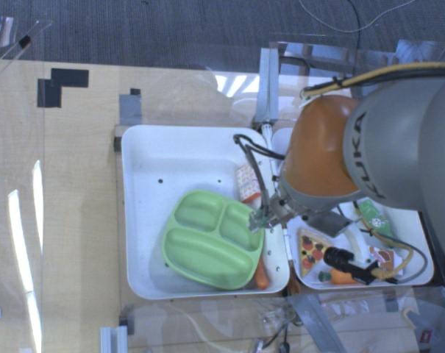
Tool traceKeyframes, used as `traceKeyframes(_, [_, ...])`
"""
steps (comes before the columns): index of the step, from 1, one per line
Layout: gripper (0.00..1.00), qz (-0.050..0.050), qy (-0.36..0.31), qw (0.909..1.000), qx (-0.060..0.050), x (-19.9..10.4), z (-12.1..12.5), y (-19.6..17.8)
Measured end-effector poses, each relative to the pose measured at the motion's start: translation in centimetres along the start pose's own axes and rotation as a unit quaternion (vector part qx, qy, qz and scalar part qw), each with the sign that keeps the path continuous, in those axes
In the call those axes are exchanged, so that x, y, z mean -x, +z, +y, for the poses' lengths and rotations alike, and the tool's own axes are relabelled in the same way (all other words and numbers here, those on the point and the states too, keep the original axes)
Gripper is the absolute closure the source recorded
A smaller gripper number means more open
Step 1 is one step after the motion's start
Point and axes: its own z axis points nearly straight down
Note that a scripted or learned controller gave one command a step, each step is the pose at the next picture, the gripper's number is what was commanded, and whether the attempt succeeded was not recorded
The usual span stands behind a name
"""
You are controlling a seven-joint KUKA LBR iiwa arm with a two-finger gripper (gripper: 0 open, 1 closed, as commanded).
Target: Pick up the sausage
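The grey KUKA arm with its orange band (321,153) reaches in from the right and covers the inner upper corners of both bins. Its two-finger gripper (262,218) hangs low at the divide between them. The view is too cluttered and small there to tell how far it is open, or whether it has hold of anything.

The shallow white left bin (145,197) spreads out to the gripper's left, and the shallow white right bin (421,271) lies to its right, partly under the arm. A light green plastic divided tray (207,241) lies tilted in the left bin, its right rim directly under the gripper.

A red-and-white packet (246,184) sits just above the gripper. A pizza slice toy (310,248) lies just to its lower right. What looks like the sausage, a small orange-brown sausage (261,274), pokes out by the tray's lower right corner, below the gripper and apart from it.
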Motion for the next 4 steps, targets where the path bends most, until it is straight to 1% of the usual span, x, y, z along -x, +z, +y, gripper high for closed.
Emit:
traceKeyframes(1, [1.00,-0.002,-0.108,0.9941,0.001,11.2,-6.3,-1.6])
traceKeyframes(2, [1.00,0.000,-0.150,0.9887,0.000,-0.3,0.2,0.0])
traceKeyframes(3, [1.00,-0.003,-0.181,0.9834,0.002,6.3,-3.4,-2.8])
traceKeyframes(4, [1.00,0.000,-0.001,1.0000,0.000,1.4,2.5,-3.5])
